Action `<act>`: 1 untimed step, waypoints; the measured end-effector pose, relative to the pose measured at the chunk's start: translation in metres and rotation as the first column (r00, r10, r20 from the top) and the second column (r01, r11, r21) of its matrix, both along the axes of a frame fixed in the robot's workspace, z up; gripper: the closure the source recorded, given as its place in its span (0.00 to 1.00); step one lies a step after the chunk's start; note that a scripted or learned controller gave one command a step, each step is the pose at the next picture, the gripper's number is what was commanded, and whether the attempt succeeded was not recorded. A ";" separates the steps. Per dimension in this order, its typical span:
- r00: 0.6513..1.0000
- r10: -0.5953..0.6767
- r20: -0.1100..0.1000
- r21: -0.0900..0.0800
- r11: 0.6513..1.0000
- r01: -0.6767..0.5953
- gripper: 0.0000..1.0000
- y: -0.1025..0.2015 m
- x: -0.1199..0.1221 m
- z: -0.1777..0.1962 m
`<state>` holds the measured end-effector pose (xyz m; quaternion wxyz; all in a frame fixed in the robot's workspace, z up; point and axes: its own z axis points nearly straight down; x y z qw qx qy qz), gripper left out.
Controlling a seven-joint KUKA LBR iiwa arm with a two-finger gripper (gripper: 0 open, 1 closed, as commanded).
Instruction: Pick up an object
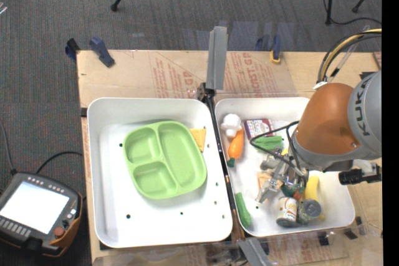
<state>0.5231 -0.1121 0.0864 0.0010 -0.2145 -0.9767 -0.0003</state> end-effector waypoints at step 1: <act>0.998 0.060 -0.002 0.001 0.998 -0.060 0.00 0.003 -0.048 0.000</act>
